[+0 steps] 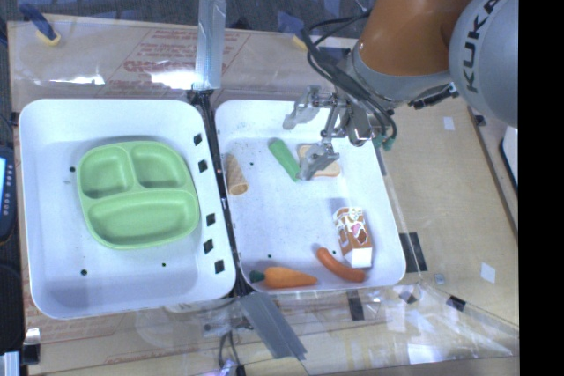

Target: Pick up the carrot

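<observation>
Arm hovering over the right bin (388,216), carrot (284,278) untouched.
A green plate (137,192) is sitting in the left bin; the carrot is lying at the right bin's near edge, well apart from the gripper (322,158).

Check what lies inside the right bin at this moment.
Right bin holds the carrot at its near edge, a sausage, a small carton, a green stick, a cone and toast, partly covered by the tool.
</observation>
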You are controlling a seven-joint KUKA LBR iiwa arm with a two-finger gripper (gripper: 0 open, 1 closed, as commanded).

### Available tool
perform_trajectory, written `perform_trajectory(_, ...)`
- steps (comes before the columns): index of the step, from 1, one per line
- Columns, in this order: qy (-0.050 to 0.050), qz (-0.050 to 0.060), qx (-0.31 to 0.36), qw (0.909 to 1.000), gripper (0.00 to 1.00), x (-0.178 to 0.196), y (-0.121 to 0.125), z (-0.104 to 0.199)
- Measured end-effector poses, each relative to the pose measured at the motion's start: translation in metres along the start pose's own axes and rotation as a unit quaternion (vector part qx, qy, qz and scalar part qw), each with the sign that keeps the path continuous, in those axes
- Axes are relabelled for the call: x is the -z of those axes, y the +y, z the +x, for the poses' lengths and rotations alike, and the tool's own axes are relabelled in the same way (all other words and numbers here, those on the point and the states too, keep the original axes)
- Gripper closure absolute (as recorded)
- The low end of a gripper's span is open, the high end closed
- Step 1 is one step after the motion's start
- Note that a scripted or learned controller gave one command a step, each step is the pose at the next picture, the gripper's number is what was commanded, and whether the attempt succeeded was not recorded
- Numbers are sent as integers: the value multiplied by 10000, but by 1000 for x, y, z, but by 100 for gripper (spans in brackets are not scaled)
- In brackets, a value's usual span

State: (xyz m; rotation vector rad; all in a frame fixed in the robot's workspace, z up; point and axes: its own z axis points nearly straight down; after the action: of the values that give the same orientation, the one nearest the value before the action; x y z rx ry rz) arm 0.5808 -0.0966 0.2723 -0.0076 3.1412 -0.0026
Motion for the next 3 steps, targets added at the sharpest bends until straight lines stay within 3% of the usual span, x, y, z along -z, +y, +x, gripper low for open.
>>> perform_trajectory(1, 5, -10, 658, 9978, 0, -181, -31, -14)
perform_trajectory(2, -16, -5, 703, 9975, 100, -169, -29, -17)
perform_trajectory(3, -44, -3, 1522, 9883, 100, -76, 34, -65)
